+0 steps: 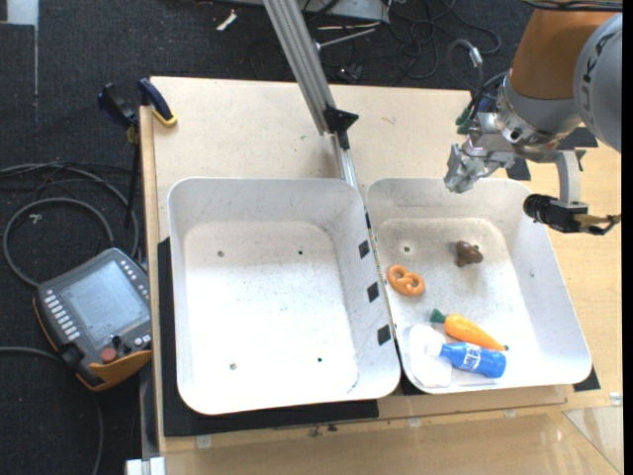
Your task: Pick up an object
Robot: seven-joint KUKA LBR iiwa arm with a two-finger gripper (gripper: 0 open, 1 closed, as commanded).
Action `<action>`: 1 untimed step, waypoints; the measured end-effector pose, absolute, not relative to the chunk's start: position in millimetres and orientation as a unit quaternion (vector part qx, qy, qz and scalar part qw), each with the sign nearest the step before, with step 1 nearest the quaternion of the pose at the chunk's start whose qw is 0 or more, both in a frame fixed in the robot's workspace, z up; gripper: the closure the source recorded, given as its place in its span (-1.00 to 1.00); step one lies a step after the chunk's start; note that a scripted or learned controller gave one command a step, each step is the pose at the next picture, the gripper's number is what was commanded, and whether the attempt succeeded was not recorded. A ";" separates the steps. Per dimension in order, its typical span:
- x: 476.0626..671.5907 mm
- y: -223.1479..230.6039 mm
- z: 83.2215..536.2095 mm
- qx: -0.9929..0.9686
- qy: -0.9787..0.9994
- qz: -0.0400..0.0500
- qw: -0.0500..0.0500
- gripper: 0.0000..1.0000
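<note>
The right bin (539, 265) holds an orange pretzel (406, 281) near its left wall, a small brown lump (467, 253) in the middle, an orange carrot (471, 332) with a green tip, a blue bottle (473, 360) and a white flat piece (427, 356) at the front. My gripper (461, 175) hangs above the bin's back rim, well above and behind the brown lump. Nothing is seen between its fingertips.
The left bin (198, 216) stands beside the right one. A slanted metal rail (302, 52) runs down to the gap between the bins. A teach pendant (94, 310) lies left of the bench, and a clamp (138, 102) sits at the bench's back left corner.
</note>
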State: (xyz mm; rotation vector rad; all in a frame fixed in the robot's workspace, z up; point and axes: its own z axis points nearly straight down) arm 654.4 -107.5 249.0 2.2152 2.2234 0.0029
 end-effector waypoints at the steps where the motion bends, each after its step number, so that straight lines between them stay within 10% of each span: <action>1: 643.5 -52.0 235.2 0.704 0.710 0.000 -0.001 1.00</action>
